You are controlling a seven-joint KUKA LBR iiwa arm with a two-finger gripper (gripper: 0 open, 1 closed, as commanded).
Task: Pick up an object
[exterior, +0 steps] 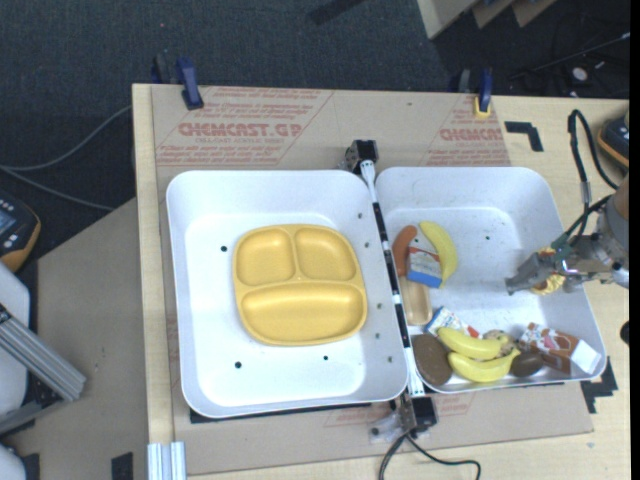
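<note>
The right bin (470, 193) holds the loose objects. A yellow banana (443, 247) lies beside a reddish sausage (403, 250) and a small red and blue packet (424, 266) near the bin's left wall. Two more bananas (476, 355) lie along the front wall, next to a brown round piece (431, 359) and a red and white wrapper (556, 344). My gripper (541, 275) comes in from the right, low over the right side of that bin. A small yellow thing (549, 286) sits right at its tip; whether it is held is unclear.
The left bin (200, 268) holds a yellow divided plate (299, 283) in its middle. A black divider rail (382, 258) runs between the bins. Blue clamps (187, 83) grip the bench's far edge. Cables hang at the right edge.
</note>
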